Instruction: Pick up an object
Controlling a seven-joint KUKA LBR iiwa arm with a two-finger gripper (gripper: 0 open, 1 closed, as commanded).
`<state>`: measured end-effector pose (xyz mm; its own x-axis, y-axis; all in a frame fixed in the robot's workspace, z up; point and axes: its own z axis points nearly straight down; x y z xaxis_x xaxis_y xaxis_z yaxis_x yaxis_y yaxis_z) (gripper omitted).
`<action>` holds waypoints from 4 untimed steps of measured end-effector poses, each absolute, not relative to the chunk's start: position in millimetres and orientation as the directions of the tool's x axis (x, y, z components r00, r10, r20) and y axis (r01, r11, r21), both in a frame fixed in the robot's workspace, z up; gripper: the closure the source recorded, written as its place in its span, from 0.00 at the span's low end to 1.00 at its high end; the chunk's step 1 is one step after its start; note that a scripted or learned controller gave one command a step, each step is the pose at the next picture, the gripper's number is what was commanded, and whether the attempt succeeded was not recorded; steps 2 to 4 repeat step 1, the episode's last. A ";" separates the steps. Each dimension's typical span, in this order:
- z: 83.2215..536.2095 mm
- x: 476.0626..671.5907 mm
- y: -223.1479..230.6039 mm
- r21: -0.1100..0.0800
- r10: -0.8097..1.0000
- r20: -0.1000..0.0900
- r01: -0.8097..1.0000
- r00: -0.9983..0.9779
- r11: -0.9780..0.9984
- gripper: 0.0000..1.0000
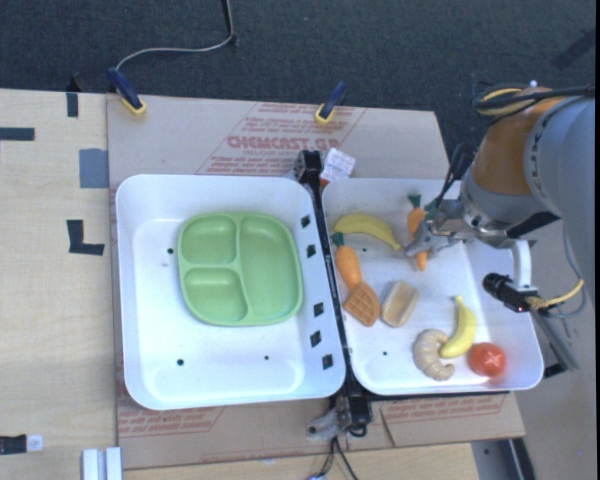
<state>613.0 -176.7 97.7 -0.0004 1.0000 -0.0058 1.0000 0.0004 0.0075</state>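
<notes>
In right bin, near its top right corner: gripper low over floor, small orange piece at fingertips, another orange bit just above. Can't tell finger spread, too small and blurry, so no call on whether it's holding anything. Nearby: banana, carrot, waffle, bread. Second banana, tomato, tan curled piece at lower right. Left bin has green divided plate.
</notes>
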 end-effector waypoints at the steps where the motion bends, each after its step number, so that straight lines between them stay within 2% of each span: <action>1: 177.1 621.9 -107.2 0.000 1.000 0.000 1.000 -0.002 0.002 1.00; 4: 177.1 621.9 -107.2 0.000 1.000 0.000 1.000 -0.002 0.002 1.00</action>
